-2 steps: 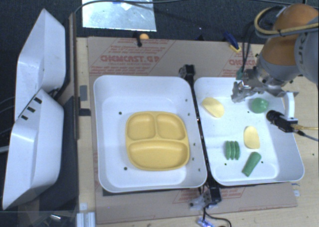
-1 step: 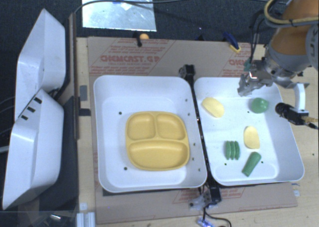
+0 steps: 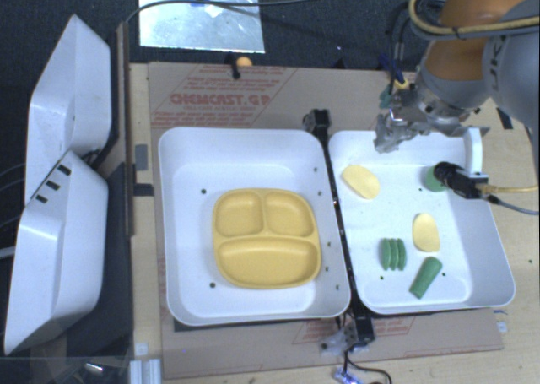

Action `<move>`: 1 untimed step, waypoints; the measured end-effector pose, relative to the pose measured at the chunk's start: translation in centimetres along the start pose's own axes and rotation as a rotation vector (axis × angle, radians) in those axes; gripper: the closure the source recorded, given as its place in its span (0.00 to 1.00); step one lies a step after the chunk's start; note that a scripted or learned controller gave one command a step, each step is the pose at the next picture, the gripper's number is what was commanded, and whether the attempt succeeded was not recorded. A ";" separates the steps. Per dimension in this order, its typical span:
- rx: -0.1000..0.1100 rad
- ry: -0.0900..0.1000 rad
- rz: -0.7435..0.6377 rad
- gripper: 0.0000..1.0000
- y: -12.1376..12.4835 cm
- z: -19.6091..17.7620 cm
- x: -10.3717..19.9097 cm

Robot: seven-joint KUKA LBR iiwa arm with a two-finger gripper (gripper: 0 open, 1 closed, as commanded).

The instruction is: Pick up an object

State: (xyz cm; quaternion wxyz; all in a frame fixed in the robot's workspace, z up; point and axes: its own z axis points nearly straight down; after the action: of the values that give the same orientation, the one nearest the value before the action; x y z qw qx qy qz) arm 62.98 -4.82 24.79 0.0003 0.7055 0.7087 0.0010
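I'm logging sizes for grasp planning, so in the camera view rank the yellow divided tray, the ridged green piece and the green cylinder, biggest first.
1. Yellow divided tray, by far the largest.
2 and 3. Green cylinder and ridged green piece look about alike; the cylinder seems slightly longer, too close to rank.

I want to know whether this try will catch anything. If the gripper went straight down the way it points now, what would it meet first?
Probably bare bin floor. The gripper hangs over the far edge of the right bin. The nearest piece, a pale yellow one, lies nearer the camera and to the left, apparently off that line, though depth is hard to judge.
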 end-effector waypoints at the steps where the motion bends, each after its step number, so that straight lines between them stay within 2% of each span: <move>1: 0.001 0.000 0.000 1.00 0.1 0.2 4.6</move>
State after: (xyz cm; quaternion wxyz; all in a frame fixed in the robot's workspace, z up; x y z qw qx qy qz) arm 63.09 -0.27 24.56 0.0000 0.7056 0.7086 0.0009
